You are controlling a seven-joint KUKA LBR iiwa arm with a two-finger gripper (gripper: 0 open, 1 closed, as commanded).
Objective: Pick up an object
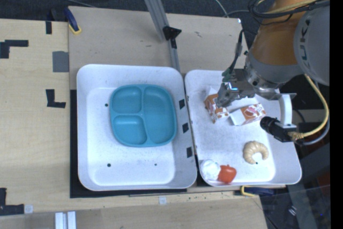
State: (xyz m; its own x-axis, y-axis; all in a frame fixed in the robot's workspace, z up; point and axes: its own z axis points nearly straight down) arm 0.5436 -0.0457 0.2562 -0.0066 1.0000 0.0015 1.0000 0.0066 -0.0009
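Observation:
My gripper [226,96] hangs low over the upper part of the right bin [214,139], directly at an orange and white snack packet [214,109]. A second orange and white packet [247,113] lies just to its right. A tan croissant-shaped toy [255,152] rests lower in the same bin. A white item [210,169] and a red tomato-like piece [228,174] sit at the bin's front edge. The arm covers the spot where gripper and packet meet.
The left bin [94,137] holds a blue divided plate [143,115]. A grey metal post [155,2] slants in from the top to the bins' shared edge. A black cable connector [274,128] juts from the arm over the right bin.

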